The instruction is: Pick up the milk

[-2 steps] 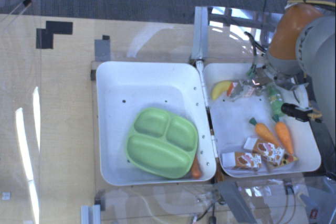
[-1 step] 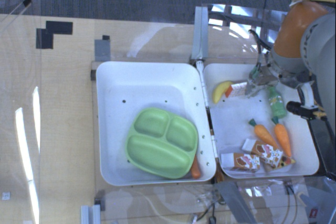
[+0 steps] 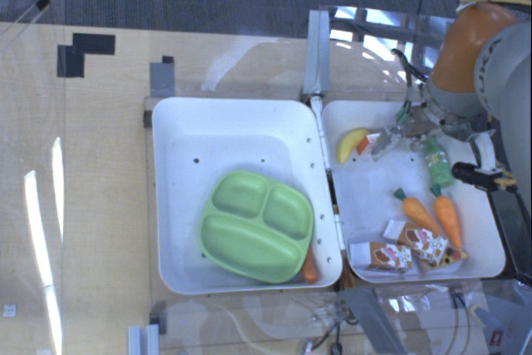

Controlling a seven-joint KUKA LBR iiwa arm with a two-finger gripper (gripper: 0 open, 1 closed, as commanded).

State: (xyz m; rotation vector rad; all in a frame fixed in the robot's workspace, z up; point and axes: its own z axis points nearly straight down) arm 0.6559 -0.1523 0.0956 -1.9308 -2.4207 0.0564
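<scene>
Seen from above at a slant, two shallow white bins sit side by side on a pale bench; the left bin holds a green divided plate lying tilted toward its lower right, with a small orange carrot just showing at the plate's lower right edge, against the bin wall; the right bin holds a yellow banana near its upper left; just right of the banana the gripper hangs low over the bin floor, and whether its claw is apart or together cannot be told, though nothing shows between its tips; further right a green bottle lies near the arm, which enters from the upper right; two carrots lie below the bottle; the milk, a small carton with brown and white print, lies on its side along the bin's lower edge, beside a second similar carton, well apart from the gripper; to do this well, the gripper likely needs to travel down the bin, centre over the left carton, and close across its narrow faces, clear of the neighbour and the carrots.
</scene>
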